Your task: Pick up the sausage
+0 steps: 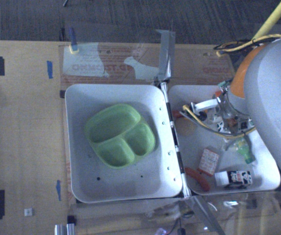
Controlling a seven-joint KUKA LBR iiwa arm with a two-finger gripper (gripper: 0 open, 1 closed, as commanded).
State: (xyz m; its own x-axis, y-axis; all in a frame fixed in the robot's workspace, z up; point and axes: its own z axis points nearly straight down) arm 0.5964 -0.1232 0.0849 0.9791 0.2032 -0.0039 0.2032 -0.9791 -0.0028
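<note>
sausage [198, 177] hemmed by wall, packet [209, 160]

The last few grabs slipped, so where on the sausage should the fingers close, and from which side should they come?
Probably across the middle of the sausage, coming straight down. It lies flat and slanted in the right bin, near the wall by the left bin, so closing across its narrow width suits best. The small patterned packet beside it leaves little room on that side.

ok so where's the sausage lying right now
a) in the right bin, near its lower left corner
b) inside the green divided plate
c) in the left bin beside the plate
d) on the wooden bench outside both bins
a, the red sausage lies on the floor of the right bin near its lower left corner, just below the small patterned packet; the green plate sits in the left bin.
</note>
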